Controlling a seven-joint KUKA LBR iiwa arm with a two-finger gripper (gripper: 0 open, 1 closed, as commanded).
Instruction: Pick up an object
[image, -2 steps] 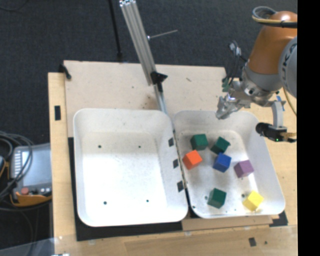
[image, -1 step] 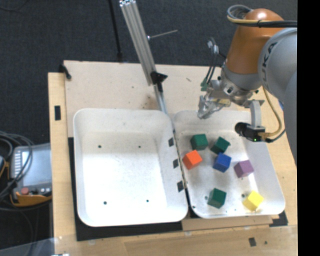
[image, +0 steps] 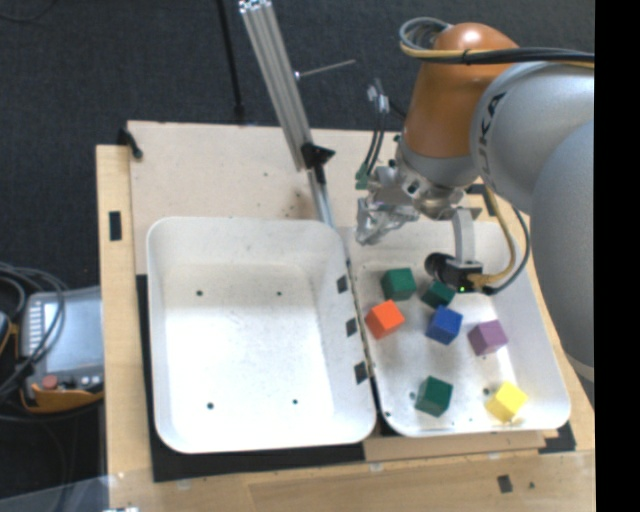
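Yellow cube and a dark green cube are sitting at the near edge of the right bin. Beyond them, purple, blue and orange cubes are lying apart, with two more green blocks behind. Gripper is hovering over the bin's far left corner, gripping nothing visible; I cannot tell its state.

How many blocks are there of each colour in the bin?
Green blocks: 3
Orange block: 1
Blue block: 1
Purple block: 1
Yellow block: 1
Total: 7 blocks, all in the right bin.
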